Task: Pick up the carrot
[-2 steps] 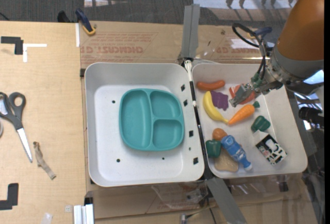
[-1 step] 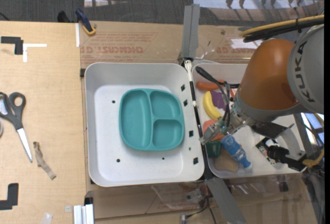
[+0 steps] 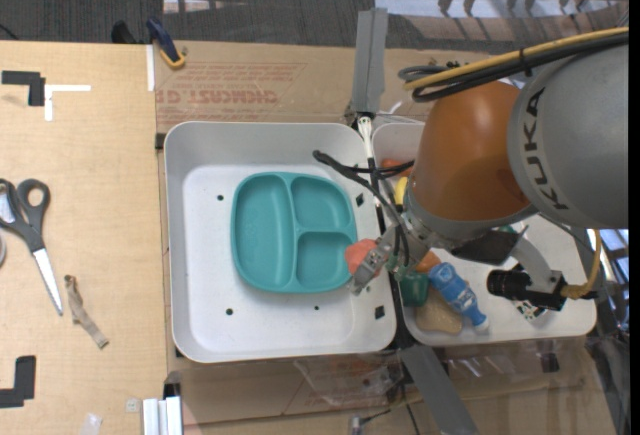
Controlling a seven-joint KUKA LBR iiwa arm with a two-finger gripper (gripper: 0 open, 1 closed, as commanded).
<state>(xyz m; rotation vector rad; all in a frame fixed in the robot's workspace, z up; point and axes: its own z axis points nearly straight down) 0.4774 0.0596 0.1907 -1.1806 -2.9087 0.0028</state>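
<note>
A: Scanning from the frame's left, the left bin (image 3: 190, 243) holds a teal divided plate (image 3: 293, 233); where is the carrot (image 3: 358, 252)?

B: Just right of the plate's lower right edge, an orange stub at the gripper (image 3: 372, 265), seemingly pinched between its closed fingers.

A: So, lifted?

B: Probably grasped, hardly raised. Its long axis can't be judged.

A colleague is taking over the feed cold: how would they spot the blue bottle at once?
Find the right white bin, partly under the arm's orange band. Just below that band lies the blue bottle, slanted. It is the only blue thing there, with a green object on its left in the view and a tan object below it.
</note>
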